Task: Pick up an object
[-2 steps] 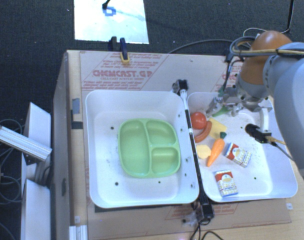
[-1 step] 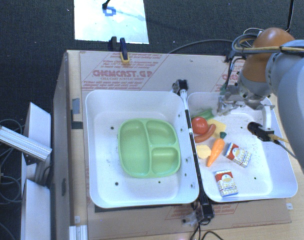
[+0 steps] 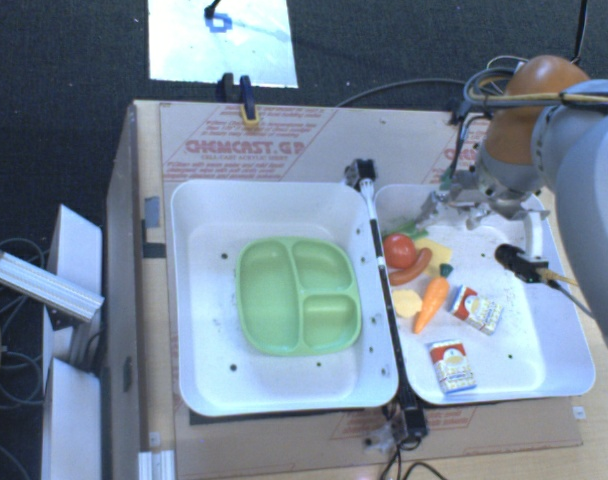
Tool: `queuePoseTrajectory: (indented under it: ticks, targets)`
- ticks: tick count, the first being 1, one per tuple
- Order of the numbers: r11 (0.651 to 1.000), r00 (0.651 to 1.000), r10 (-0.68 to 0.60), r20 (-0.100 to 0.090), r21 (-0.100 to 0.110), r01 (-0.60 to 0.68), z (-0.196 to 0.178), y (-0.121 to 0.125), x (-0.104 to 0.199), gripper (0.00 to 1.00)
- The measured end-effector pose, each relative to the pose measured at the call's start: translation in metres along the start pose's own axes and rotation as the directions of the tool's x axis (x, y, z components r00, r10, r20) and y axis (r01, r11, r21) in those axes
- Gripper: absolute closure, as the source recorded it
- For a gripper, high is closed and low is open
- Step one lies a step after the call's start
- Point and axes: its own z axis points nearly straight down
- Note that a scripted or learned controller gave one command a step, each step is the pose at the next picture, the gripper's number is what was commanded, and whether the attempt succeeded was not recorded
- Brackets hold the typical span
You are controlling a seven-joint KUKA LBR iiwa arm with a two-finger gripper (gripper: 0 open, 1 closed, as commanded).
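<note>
My gripper (image 3: 446,204) hangs over the far left corner of the right bin (image 3: 556,368), reaching in from the right. Just below and left of it lie a red tomato (image 3: 399,250) with a green piece (image 3: 405,230) at its top, and a red sausage (image 3: 412,266). A yellow piece (image 3: 439,255) and another yellow piece (image 3: 406,303) lie near an orange carrot (image 3: 431,303). Two small red-and-white cartons rest further forward, one (image 3: 475,309) beside the carrot and one (image 3: 452,365) near the front wall. Nothing shows between the gripper's fingers.
The left bin (image 3: 204,268) holds a green divided plate (image 3: 297,295). A black-and-white divider strip (image 3: 376,268) runs between the two bins. The arm's grey body with its orange band (image 3: 539,78) looms over the right bin's far right side.
</note>
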Motion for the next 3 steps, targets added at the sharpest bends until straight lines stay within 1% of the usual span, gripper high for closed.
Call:
queuePoseTrajectory:
  ticks: [1,2,3]
  targets:
    - [1.000,1.000,0.005,-0.001,-0.001,-0.005,0.011,0.000,0.040,0.00]
    - [1.000,1.000,0.003,0.001,-0.005,-0.003,-0.001,0.001,0.040,1.00]
    - [1.000,1.000,0.002,0.001,-0.005,-0.002,-0.001,0.001,0.040,0.00]
